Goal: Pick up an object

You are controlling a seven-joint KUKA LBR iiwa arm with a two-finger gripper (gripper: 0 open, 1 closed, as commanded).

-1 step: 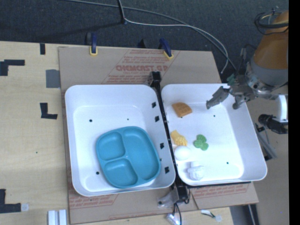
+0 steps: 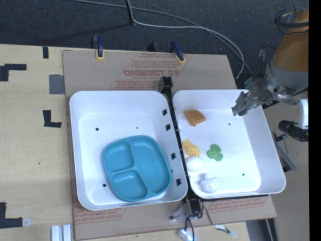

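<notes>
Here your gripper [image 2: 239,107] hangs over the right bin's [image 2: 261,149] far-right rim; I cannot tell its state. The nearest object, the orange-brown toy food piece [image 2: 194,117], lies left of it, on that bin's floor.

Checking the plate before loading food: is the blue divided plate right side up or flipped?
Right side up. The blue divided plate lies flat in the left bin, its three compartments facing up, nothing in them.

Wooden bench [image 2: 30,149] bears cardboard sheet [image 2: 145,72], 2 white bins [image 2: 80,134] atop.
</notes>
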